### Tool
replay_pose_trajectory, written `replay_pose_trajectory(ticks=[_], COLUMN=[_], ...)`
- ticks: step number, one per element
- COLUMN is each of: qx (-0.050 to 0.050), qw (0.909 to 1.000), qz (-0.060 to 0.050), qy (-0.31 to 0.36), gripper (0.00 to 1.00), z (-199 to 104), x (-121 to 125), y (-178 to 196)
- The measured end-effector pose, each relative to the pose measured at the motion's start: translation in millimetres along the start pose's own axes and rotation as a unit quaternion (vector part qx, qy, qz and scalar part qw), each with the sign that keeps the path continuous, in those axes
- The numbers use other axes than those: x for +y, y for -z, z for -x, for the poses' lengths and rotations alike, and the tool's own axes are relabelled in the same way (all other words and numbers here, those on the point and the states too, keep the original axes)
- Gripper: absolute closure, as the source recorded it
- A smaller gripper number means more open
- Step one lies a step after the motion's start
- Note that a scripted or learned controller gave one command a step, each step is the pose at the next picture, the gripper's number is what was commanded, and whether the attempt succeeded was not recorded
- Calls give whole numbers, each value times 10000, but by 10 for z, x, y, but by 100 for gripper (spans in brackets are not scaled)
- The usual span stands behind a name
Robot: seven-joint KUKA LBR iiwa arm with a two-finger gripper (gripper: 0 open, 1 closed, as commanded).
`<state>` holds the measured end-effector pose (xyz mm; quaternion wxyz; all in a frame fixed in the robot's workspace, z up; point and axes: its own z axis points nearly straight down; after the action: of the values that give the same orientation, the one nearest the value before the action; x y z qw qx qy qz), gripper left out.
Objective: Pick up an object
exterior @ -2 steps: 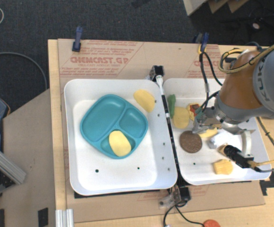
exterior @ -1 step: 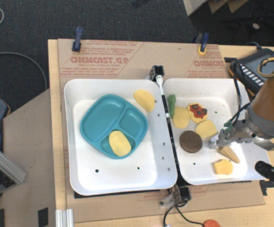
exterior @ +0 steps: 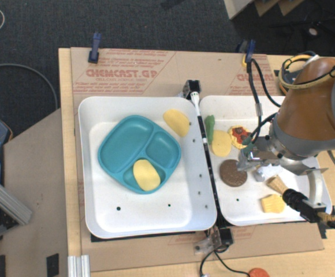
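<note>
In the camera view we see a bench topped with a brown cardboard sheet (exterior: 156, 74) printed with red lettering, fixed by blue clamps (exterior: 94, 47) at its upper edge, over dark carpet (exterior: 34, 22). Two white bins sit side by side at centre frame. The left bin (exterior: 92, 154) holds a teal divided plate (exterior: 124, 143) carrying a yellow piece (exterior: 146, 175), with another yellow piece (exterior: 177, 121) at its upper right. The right bin (exterior: 242, 212) holds a brown disc (exterior: 233, 173), a yellow lump (exterior: 221, 143), a green item (exterior: 209, 126) and a yellow block (exterior: 272, 203). The gripper (exterior: 253, 161) hangs just right of the disc; we cannot tell its grasp state.
</note>
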<state>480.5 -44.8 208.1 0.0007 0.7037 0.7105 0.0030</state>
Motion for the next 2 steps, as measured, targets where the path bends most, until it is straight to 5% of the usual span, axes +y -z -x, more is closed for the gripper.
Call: replay_pose_trajectory(ticks=[1, 2], qx=[1, -14], qw=[10000, 10000], qz=[49, -68], qy=[7, -67], gripper=[100, 100], z=[-683, -440], x=[213, -23], y=[1127, 416])
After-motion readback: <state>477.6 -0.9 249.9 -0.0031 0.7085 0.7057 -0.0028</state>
